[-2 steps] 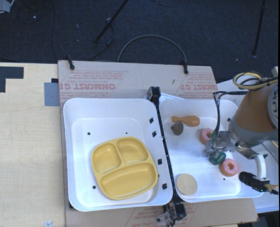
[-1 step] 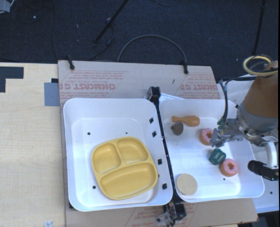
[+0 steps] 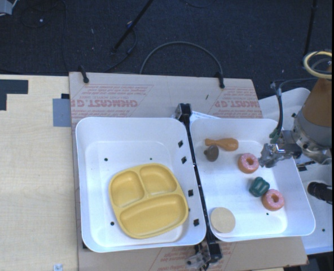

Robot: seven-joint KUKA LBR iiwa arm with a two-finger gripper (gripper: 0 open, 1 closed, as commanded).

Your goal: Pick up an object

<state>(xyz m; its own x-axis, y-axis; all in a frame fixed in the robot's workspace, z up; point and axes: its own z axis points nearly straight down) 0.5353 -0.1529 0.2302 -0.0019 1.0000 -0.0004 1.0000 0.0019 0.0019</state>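
Two white bins sit side by side on the desk. Left bin [image 3: 93, 145]: one yellow divided plate [image 3: 148, 199], three compartments, lying flat toward the near side. Right bin [image 3: 291, 222]: six small objects. Tan drumstick-shaped piece [image 3: 223, 144] near the far wall, with a grey-brown lump [image 3: 211, 153] just beside its left end. Pink doughnut [image 3: 247, 163] mid-bin. Dark green block [image 3: 259, 186] nearer the camera, and a second pink doughnut [image 3: 273, 199] just beside it to the right (touching or not, cannot tell). Round beige disc [image 3: 223, 219] lies flat at the near left corner.

Gripper [image 3: 267, 156] is over the right bin's right side, just right of the first pink doughnut, apart from it by a narrow gap. Nothing visible in its grasp; whether it is open or closed cannot be told at this slant. Arm [image 3: 319, 109] reaches in over the bin's right rim.
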